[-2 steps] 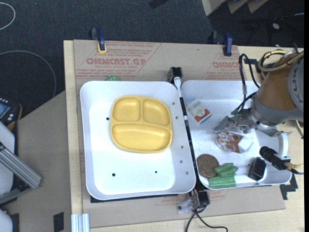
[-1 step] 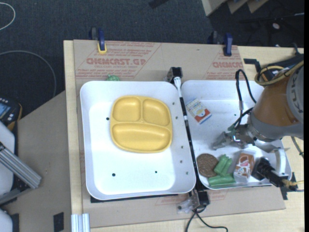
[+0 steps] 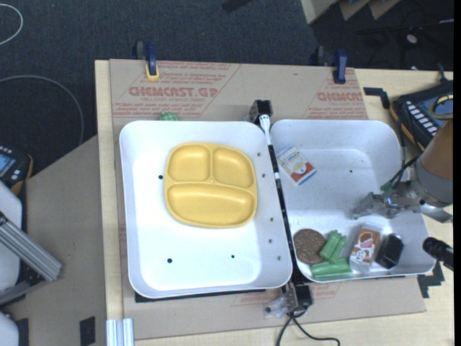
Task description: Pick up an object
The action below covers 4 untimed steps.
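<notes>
Two shallow white bins sit side by side on the tabletop, which is covered with a printed brown sheet and clamped at its far edge.

The left bin holds a yellow divided plate, lying flat in the upper half of the bin, toward twelve o'clock from the bin's middle. Its three compartments face up.

The right bin holds the small objects. A little white card with red and blue print lies near the bin's ten o'clock corner, well apart from the rest. Along the near edge, from seven to five o'clock, sits a row of things: a brown round cookie, then green cylinders just beside it, one lying along the rim and one tilted up against it, then a red and white packet, then a black object just beside the packet.

The arm comes in at three o'clock of the right bin. The tool hangs low over the bin's floor at about four o'clock from its middle, above the packet and the black object and apart from both. Whether the tool is released or clenched I cannot tell: the metal parts blur together there. Nothing is visibly caught in it.
</notes>
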Tool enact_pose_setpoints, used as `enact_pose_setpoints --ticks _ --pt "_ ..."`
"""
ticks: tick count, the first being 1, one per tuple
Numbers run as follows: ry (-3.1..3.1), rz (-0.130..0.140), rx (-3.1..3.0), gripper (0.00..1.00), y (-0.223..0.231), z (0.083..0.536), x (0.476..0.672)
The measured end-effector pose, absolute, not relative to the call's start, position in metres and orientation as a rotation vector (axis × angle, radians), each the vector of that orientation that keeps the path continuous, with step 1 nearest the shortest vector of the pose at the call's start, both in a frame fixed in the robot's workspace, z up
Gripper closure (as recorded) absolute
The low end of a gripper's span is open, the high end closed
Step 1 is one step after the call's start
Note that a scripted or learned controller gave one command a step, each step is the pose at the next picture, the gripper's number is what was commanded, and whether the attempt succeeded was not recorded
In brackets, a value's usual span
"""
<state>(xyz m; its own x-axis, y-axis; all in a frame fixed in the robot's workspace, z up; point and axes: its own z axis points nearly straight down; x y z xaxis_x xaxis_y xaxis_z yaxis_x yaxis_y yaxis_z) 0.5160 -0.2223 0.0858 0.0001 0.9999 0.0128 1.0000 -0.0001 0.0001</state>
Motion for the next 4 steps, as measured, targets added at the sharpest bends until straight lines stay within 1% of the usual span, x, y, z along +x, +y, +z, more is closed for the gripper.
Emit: enact_pose_setpoints --ticks 1,2,3,4 --pt "-2.225 -0.005 -2.219 1.00 -0.222 0.096 0.516" --pt "-2.230 -0.004 -2.219 1.00 -0.166 0.139 0.526" --pt "-2.245 -0.022 -2.209 1.00 -0.015 0.303 0.480" --pt "-2.239 -0.018 -2.211 1.00 0.070 0.385 0.480"
